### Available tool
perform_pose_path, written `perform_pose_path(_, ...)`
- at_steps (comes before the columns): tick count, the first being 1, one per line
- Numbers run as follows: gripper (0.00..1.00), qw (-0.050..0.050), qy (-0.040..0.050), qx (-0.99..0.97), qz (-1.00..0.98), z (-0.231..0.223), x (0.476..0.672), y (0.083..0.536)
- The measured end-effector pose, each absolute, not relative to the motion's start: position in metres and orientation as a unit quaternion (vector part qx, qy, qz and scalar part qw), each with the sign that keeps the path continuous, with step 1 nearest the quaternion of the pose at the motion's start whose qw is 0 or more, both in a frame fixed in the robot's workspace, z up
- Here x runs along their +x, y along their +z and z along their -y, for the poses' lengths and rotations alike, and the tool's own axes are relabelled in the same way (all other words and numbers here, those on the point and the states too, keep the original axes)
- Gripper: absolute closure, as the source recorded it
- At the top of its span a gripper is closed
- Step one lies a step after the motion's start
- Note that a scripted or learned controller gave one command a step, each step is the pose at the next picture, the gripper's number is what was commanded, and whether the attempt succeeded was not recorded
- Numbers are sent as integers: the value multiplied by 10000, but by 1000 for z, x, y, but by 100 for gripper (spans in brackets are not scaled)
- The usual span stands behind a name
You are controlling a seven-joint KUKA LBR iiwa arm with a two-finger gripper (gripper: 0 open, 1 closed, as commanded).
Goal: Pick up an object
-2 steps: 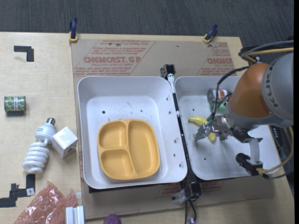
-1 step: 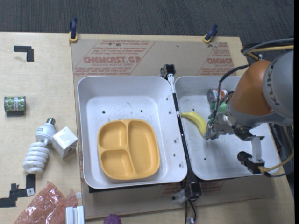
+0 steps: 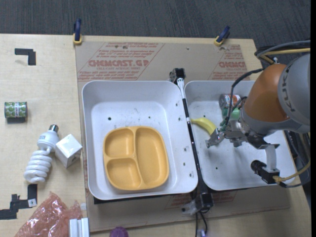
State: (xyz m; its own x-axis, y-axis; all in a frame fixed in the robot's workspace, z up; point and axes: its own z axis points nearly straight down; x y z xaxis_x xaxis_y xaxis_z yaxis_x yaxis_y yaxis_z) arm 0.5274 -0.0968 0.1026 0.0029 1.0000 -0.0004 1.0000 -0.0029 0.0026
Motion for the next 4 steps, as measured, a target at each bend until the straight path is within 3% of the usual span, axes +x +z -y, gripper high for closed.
perform_pose_path(1,100,21,15,7086,-7056,97,529,113)
perform_pose_path(2,100,12,-1,7068,-7074,206,597,136)
perform_pose_path(3,0,11,-1,7068,-7074,206,597,136)
perform_pose_path(4,0,0,-1,7071,-7071,147,544,92)
